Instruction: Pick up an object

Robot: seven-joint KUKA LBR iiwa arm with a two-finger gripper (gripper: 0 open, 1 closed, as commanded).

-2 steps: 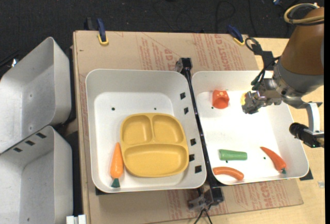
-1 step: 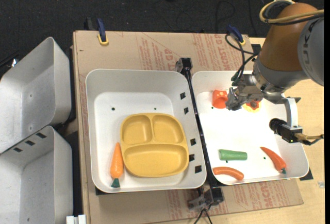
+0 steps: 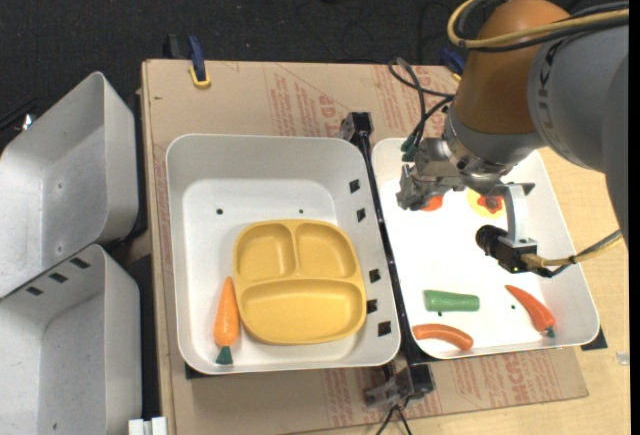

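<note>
- The grey metal pincer sits low at the right bin's upper left; whether it is apart or together, I cannot tell.
- A small orange-red piece lies right under it, at six o'clock.
- Risk: the piece may slip aside, being small and partly hidden.
- A green plastic pod lies well apart, toward six o'clock.

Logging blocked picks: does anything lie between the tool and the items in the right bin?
Nothing visible does. The tool is low over the right bin, with small orange-red pieces showing right beneath it. The green piece and the two orange pieces nearer the front lie apart, uncovered.
</note>
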